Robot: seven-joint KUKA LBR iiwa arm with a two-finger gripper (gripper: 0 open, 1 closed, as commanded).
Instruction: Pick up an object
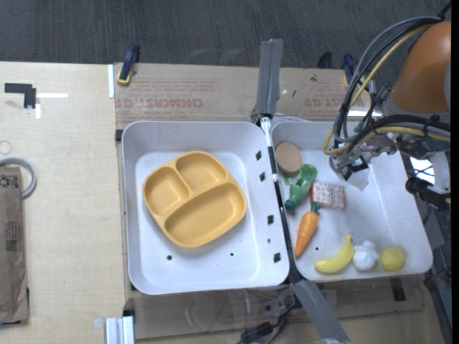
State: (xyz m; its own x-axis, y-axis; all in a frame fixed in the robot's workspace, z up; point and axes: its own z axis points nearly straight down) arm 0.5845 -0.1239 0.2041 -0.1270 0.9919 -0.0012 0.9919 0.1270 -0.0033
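The pale wooden surface (pixel 57 192) carries two shallow white bins side by side. The left bin (pixel 136 213) holds a smooth yellow plastic plate (pixel 194 198) with three compartments, set a little left of centre, with bare white floor between it and the right wall and front rim. The right bin (pixel 412 213) has open floor through its middle and right side; its things lie along the left wall and front rim. The grey arm (pixel 423 70) with its orange band reaches in over the back of this bin, cables looped around it. The hand (pixel 351 165) sits above the bin's back part with nothing seen in it; how far it is open I cannot tell. By the left wall: a round tan disc (pixel 288 157), a glossy green toy vegetable (pixel 300 185), a speckled pink packet (pixel 329 194), a tapered orange carrot (pixel 306 231). Along the front: a curved yellow banana (pixel 336 256), a lumpy white piece (pixel 365 255), a yellow lemon (pixel 392 258)
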